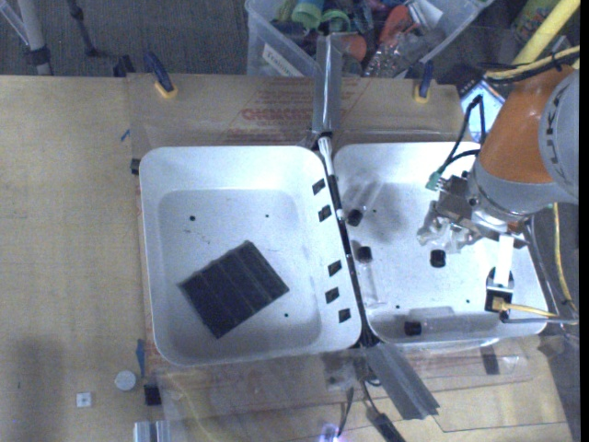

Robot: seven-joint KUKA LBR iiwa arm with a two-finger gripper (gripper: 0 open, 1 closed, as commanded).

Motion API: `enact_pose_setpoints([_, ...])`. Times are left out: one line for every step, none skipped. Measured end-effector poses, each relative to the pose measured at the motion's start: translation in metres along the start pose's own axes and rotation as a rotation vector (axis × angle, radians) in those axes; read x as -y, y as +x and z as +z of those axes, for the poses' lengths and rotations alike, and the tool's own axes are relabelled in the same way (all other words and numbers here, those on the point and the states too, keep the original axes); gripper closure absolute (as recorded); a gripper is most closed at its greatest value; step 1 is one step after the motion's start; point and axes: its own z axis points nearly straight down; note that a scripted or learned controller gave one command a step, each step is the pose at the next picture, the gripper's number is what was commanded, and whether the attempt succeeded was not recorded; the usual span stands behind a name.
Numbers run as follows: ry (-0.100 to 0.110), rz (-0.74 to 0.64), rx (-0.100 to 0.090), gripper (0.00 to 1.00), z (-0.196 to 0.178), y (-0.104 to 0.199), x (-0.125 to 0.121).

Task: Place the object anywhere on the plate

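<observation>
A dark, ribbed square plate (234, 289) lies flat in the left bin (161, 247), turned like a diamond. My gripper (445, 236) hangs over the right bin (405, 178), toward its right side, far from the plate. A small black piece (437, 258) lies on the bin floor just below the gripper. The view does not let me tell whether anything is held.
More small black bits lie in the right bin near the divider (354, 216) (362, 253) and by the front wall (411, 325). A metal bar (324, 90) runs between the bins. A clear tub of colourful toys (368, 12) stands behind them.
</observation>
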Motion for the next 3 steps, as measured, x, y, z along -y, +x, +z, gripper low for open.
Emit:
enact_pose_setpoints([-0.004, -0.423, 0.0, 1.0, -0.034, 0.048, -0.048])
enact_pose_setpoints([-0.004, -0.586, 0.0, 1.0, -0.01, 0.121, -0.078])
enact_pose_setpoints([-0.002, -0.241, -0.001, 1.0, -0.08, 0.22, -0.023])
